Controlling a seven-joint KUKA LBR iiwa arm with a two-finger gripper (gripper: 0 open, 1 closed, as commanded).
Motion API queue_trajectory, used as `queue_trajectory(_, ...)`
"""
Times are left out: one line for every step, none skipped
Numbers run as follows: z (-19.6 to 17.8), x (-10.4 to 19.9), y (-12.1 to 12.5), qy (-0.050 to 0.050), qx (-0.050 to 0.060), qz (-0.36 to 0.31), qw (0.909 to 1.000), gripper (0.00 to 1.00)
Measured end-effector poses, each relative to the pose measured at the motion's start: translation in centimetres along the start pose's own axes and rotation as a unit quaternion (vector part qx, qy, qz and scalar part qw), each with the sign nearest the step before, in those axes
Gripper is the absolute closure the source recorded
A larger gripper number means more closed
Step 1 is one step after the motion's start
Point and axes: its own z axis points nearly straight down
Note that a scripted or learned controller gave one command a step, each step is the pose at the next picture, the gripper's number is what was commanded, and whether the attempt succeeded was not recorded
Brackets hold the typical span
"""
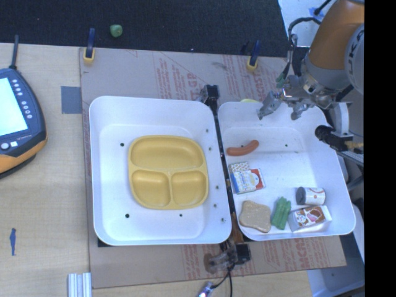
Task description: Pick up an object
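Observation:
The right bin (322,156) holds a sausage (242,148), a small printed carton (246,178), a slice of bread (255,216), a green vegetable piece (281,213), a can (310,196) and a red and white carton (309,218). My gripper (283,107) hangs over the bin's far edge, its two fingers spread open with nothing between them. It is up and to the right of the sausage, apart from every object.
The left bin (105,166) holds a yellow divided plate (167,171). A tablet-like pendant (17,117) lies at the left on the bench. Clamps (90,48) sit along the cardboard's far edge, and a small green ball (116,30) lies beyond it.

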Motion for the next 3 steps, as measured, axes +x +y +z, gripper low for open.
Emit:
queue_trajectory(10.1, 2.2, -1.1, 0.000, 0.002, 0.000, 1.0000, 0.00)
queue_trajectory(10.0, 3.2, -1.8, 0.000, 0.002, -0.001, 1.0000, 0.00)
queue_trajectory(10.0, 3.1, -2.6, 0.000, 0.002, 0.000, 1.0000, 0.00)
